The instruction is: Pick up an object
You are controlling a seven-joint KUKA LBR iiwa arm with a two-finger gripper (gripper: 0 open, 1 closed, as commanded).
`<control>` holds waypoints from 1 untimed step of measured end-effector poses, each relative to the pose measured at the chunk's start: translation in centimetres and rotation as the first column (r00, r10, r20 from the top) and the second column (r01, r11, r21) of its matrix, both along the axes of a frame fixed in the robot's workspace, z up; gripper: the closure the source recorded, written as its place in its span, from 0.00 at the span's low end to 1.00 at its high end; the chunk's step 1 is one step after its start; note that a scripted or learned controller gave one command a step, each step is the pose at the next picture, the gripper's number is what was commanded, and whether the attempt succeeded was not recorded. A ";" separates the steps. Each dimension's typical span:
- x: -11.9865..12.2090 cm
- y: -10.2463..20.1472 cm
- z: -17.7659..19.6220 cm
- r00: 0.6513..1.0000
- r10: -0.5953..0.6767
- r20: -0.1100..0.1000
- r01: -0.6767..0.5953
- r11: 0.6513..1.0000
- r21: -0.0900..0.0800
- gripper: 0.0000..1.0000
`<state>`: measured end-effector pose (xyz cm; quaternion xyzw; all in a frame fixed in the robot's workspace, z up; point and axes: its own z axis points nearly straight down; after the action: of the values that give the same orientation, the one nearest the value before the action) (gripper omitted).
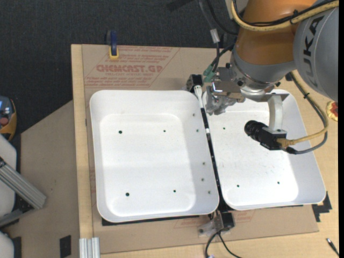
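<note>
My gripper is low over the far left corner of the right bin, close to the rim where the two bins meet. The grey wrist and orange band cover the far part of that bin and hide whatever lies under them. A black cylindrical fitting with a yellowish cable sticks out from the wrist above the middle of the right bin. I see no loose object between the gripper's tips.
The left bin shows its white floor with a few small dark dots. Both bins rest on a brown board with a blue clamp at its far edge. A connector and cable lie at the front.
</note>
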<state>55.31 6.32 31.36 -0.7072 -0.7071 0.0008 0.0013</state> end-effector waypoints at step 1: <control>2.2 -4.2 2.6 1.000 -0.003 0.009 0.003 1.000 -0.002 1.00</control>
<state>57.53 2.13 33.97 -0.7083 -0.7059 -0.0015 -0.0026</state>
